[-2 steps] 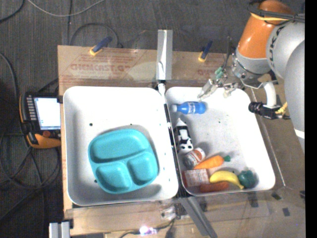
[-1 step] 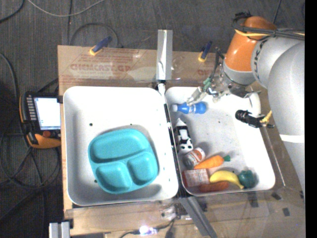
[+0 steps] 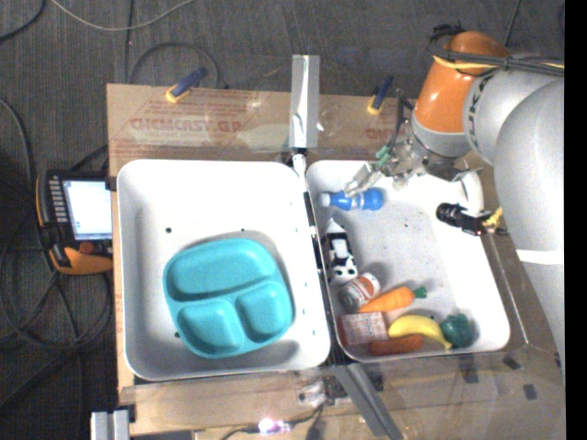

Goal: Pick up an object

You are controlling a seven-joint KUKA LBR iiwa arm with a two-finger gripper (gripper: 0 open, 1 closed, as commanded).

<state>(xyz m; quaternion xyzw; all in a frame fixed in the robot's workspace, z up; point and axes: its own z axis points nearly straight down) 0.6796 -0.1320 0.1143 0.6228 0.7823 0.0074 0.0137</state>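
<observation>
Small blue plastic bottle [image 3: 358, 199] lies at 12 o'clock of right white bin [image 3: 477, 273]. Gripper [image 3: 383, 168] hovers just above, grip state: can't tell. Reach step, I'd guess; next needs descent onto bottle.

Both white bins [image 3: 138, 246]: smooth plastic, slight sheen. Teal divided tray [image 3: 229, 299]: matt plastic. Blue bottle [image 3: 359, 200]: glossy plastic. Banana [image 3: 417, 326] and carrot [image 3: 393, 299]: smooth toy plastic. Desk [image 3: 220, 126]: brown cardboard-like sheet, matt, printed. Arm shell [image 3: 527, 136]: satin grey, with a glossy orange band [image 3: 449, 94].
</observation>
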